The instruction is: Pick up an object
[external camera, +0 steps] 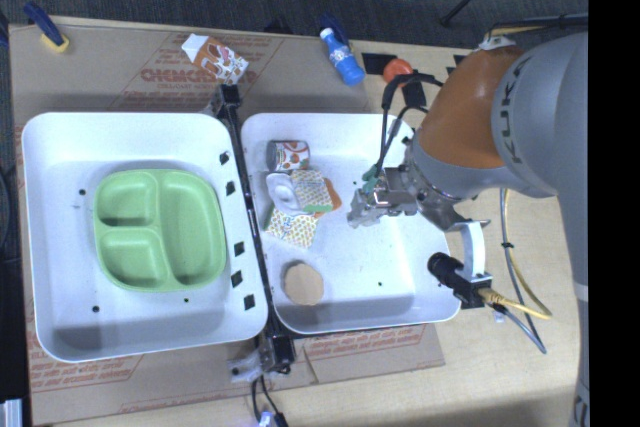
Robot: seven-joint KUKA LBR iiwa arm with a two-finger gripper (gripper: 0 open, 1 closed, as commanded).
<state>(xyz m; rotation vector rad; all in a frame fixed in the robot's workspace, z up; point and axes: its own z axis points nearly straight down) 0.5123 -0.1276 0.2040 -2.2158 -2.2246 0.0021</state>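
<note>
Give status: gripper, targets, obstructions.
Gripper low over right white bin, nothing seen held. Patterned packets and round tan disc lie left of it. Green divided plastic tray in left bin.

Grey arm (545, 105) with orange band (480, 110), black cables (395, 130), seemingly metallic gripper (368, 205).

Both shallow plastic bins white: left bin (50, 245), right bin (400, 285). Pale green three-compartment tray (160, 227), tan round disc (303, 284), yellow-patterned square packet (293, 227), orange/white printed can (288, 155), patterned carton (312, 187). Grey robot arm (540, 115) with orange band (478, 110); blue plastic bottle (342, 55) on brown cardboard (150, 65).
</note>
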